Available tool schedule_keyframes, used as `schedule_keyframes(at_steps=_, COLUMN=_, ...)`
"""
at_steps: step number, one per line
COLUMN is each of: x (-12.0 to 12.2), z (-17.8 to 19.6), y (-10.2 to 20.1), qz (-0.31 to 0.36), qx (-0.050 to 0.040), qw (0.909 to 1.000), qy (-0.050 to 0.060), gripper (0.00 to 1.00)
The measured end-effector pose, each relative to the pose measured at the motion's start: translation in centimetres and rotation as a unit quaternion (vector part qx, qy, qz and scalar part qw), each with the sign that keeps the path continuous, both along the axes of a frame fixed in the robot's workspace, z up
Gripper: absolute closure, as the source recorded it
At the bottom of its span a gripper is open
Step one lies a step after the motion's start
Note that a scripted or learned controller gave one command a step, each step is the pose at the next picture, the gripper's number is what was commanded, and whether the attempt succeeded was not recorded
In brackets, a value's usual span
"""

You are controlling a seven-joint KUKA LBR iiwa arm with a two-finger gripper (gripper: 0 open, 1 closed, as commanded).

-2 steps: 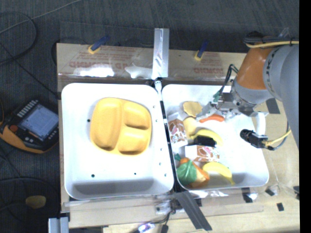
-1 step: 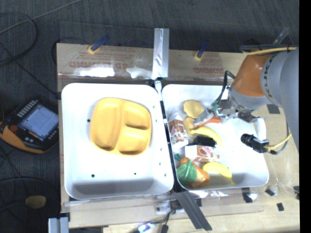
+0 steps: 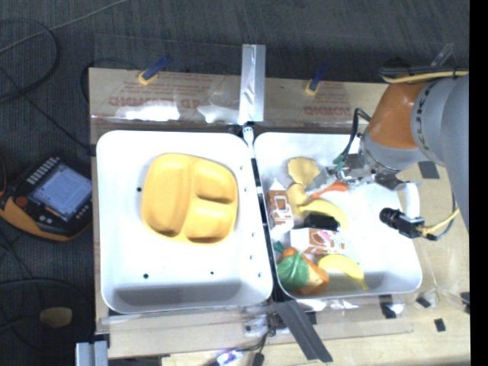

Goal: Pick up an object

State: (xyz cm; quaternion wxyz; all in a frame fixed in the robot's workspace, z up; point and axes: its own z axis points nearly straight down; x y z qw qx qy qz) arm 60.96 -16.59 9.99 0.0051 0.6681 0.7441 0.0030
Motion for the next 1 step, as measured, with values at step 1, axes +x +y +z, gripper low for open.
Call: schedule_keyframes(at_steps=1, x=3.32, z=9.98, y=5.83, qz=0.025, qx=0.0004, qw=0.9997, qy=0.006, gripper=1.0)
